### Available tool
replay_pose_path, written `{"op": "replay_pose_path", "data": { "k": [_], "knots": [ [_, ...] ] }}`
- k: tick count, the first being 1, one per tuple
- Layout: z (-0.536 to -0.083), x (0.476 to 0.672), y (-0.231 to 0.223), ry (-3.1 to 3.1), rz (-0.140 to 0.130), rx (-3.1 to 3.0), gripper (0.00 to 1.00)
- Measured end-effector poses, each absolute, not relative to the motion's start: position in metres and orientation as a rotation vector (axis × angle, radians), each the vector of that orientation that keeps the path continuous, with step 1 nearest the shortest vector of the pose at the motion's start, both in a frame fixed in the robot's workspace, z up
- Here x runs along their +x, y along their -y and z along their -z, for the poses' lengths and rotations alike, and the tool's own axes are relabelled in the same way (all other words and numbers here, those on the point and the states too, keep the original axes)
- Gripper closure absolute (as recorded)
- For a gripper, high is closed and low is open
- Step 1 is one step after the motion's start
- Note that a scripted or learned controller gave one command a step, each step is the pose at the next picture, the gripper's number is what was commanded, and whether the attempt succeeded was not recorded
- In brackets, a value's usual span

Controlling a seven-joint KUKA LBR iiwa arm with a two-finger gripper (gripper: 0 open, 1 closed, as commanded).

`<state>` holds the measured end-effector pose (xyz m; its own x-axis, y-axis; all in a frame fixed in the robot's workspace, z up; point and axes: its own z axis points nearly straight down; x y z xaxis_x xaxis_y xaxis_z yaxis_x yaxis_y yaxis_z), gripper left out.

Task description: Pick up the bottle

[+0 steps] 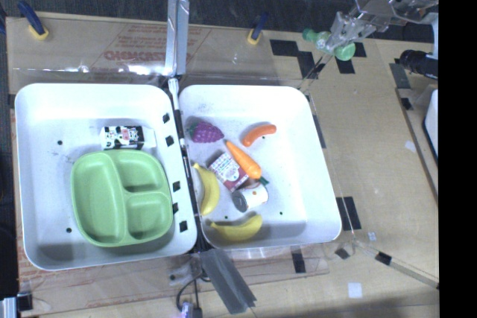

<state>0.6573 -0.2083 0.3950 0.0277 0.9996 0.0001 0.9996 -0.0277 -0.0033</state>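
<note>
The bench [373, 160] carries two shallow white bins side by side. The left bin [45, 182] holds a green divided plate [123, 197] and, at the plate's twelve o'clock, a small black-and-white carton [123, 135]. The right bin [313, 182] holds the clutter: two bananas [210, 188], a carrot [244, 159], an orange sausage [258, 133], purple grapes [206, 132] and the bottle [240, 182].

The bottle lies on its side near the bin's centre, red-labelled body toward eleven o'clock, white end toward five o'clock, so its long axis runs roughly eleven to five. The carrot lies across its upper flank, touching it; one banana lies just beside it at nine o'clock, the other near it at six.

The gripper [344, 37] hangs outside the right bin, beyond the far right corner. Whether it is open or closed cannot be told. The bottle lies from it at about seven o'clock, well apart.

Judgement: the approach has yet to begin, and room around the bottle is tight
</note>
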Motion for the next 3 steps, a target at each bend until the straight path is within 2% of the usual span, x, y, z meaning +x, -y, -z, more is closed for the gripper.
{"op": "replay_pose_path", "data": {
  "k": [1, 2, 3],
  "knots": [
    [-0.307, 0.640, 0.200, 2.212, -0.007, -2.224, 1.00],
    [-0.279, 0.656, 0.172, 2.226, -0.007, -2.210, 1.00],
    [-0.324, 0.657, 0.210, 2.681, -0.003, -1.635, 1.00]
  ]
}}
